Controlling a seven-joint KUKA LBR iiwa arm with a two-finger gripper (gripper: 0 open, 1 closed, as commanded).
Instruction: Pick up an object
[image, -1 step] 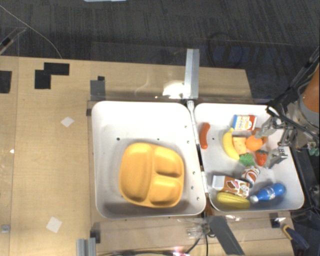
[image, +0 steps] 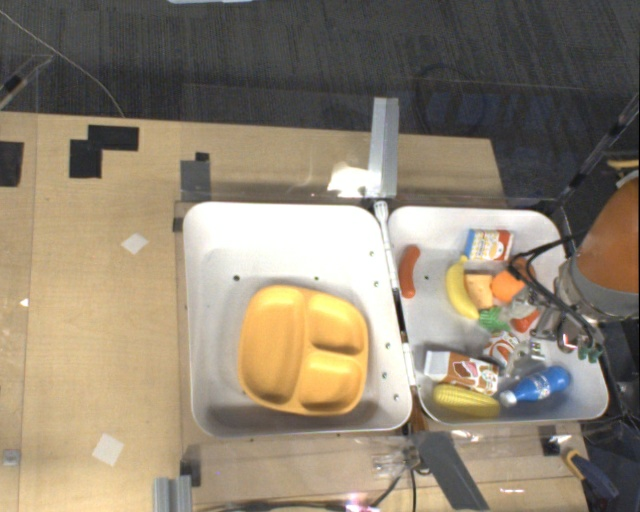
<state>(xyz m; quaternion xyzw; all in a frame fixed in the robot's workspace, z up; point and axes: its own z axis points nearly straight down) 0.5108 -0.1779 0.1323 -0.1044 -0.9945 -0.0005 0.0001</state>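
Note:
The right bin (image: 432, 225) holds a heap of toy food. A red sausage (image: 408, 272) lies by its left wall, with a yellow banana (image: 459, 291) and a small juice box (image: 487, 244) further right. An orange carrot (image: 506, 288) and a green piece (image: 492, 320) sit near the middle. At the front lie a corn cob (image: 464, 401), a brown carton (image: 471, 371) and a blue bottle (image: 536, 385). My gripper (image: 530, 338) hangs low over the right side of this bin, just above the bottle and beside the carrot. Nothing shows as held.
The left bin (image: 210, 300) carries a yellow divided plate (image: 303, 348). A metal post (image: 384, 150) stands behind the wall between the bins. The arm's orange band (image: 612, 243) and its cables overhang the right bin's right edge. Bare wooden bench (image: 90, 320) lies to the left.

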